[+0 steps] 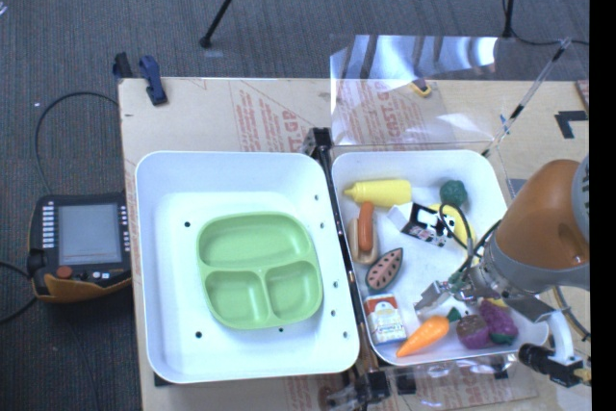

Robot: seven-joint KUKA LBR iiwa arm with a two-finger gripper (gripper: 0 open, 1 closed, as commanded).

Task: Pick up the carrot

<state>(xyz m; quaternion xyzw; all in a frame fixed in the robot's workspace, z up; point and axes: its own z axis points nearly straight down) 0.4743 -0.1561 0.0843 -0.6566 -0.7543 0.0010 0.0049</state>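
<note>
Orange and tapered, the carrot [424,336] lies at the front edge of the right bin [489,170], between a small carton [385,318] and purple grapes [484,325]. The tool [445,290] hovers just above and behind the carrot; whether it is spread or pressed together cannot be determined. A green divided plate [258,269] sits in the left bin [168,197].

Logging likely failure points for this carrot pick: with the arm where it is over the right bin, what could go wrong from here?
1. The carrot lies against the bin's near wall, so a finger may strike the rim.
2. The purple grapes and small carton flank it closely; the gripper might nudge or catch one instead.
3. The carrot is tapered and lies slanted, so a slightly misaligned closure could squeeze it out.
</note>
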